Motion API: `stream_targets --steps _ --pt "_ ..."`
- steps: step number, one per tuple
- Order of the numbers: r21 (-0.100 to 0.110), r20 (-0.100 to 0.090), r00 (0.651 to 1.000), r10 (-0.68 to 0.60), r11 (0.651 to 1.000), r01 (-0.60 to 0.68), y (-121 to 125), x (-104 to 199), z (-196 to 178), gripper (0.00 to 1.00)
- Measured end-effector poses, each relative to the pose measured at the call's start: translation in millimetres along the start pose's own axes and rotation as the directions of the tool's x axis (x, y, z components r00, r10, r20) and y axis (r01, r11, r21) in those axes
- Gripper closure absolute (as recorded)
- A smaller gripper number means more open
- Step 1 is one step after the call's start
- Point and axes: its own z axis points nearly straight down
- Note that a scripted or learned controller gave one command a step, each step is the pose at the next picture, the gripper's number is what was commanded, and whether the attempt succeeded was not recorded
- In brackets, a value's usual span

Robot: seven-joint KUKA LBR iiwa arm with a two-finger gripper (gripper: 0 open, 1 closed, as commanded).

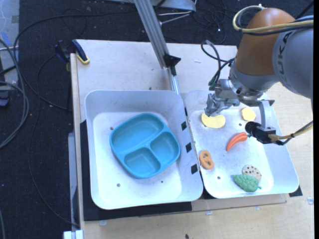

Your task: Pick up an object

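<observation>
My gripper (215, 109) hangs over the far left part of the right bin (279, 156), its tips right at the top edge of a flat pale yellow piece (214, 121). In the same bin lie an orange carrot-like piece (236, 140), a small yellow piece (248, 114) at the far side, a brown pretzel (206, 159) near the left wall, and a speckled cookie (251, 172) resting on a green leafy piece (246, 182) at the front. Nothing shows between the fingers.
The left bin (99, 183) holds a blue three-compartment plate (144, 144). A metal pole (152, 26) slants down to the wall between the bins. A black fitting (259, 132) on a cable sits over the right bin beside the carrot piece. Cables lie on the floor around the bench.
</observation>
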Motion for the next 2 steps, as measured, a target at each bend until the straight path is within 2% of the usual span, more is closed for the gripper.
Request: stream_targets --steps 2 --pt "-0.001 0.000 1.000 -0.001 1.000 0.001 -37.1 100.3 -12.5 1.00"
